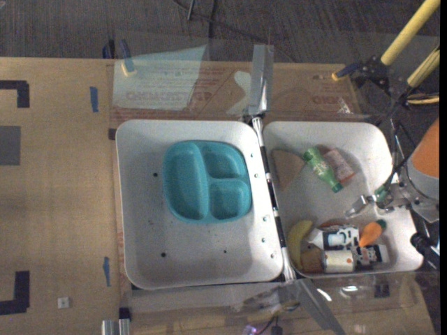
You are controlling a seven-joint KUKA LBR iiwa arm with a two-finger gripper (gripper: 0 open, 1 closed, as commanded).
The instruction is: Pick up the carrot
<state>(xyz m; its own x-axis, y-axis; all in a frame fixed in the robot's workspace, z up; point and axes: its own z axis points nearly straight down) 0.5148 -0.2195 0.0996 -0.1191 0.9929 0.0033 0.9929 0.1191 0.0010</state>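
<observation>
Camera view: the arm is reaching in over the right bin's (377, 135) right wall, wrist angled down and leftward. The gripper (364, 206) is hanging above the bin floor with its fingers spread apart and nothing between them. The carrot (373, 232) is lying near the bin's front right corner, just below the gripper, touching the white cartons (347, 246). A teal divided plate (207, 180) is sitting in the left bin (140, 208).

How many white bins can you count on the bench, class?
2. The left bin holds a teal divided plate; the right bin, touching it, holds the carrot among other items, with the gripper just above it.
</observation>
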